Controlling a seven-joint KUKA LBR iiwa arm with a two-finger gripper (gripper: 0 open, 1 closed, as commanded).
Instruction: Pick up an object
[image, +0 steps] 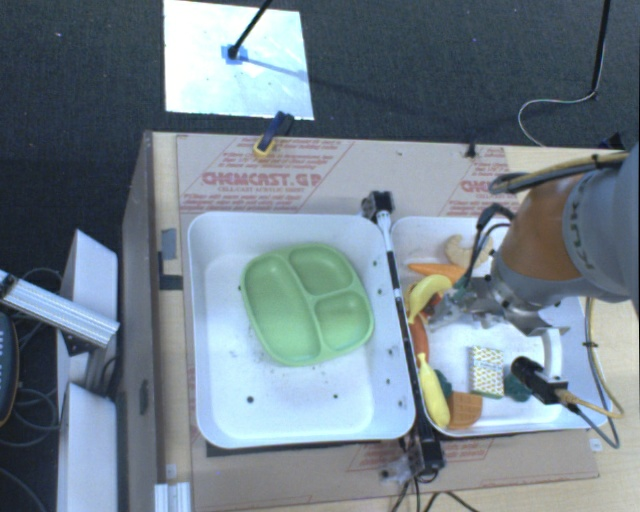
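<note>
Banana (428, 291) beside bin's left wall (398, 300)

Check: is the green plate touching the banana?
Apart. The camera view shows the plate in the left bin and the banana in the right bin, with the bin walls between them.

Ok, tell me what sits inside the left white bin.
Left white bin holds one pale green divided plastic tray, tilted, compartments bare. The bin floor beneath it is covered.
</note>
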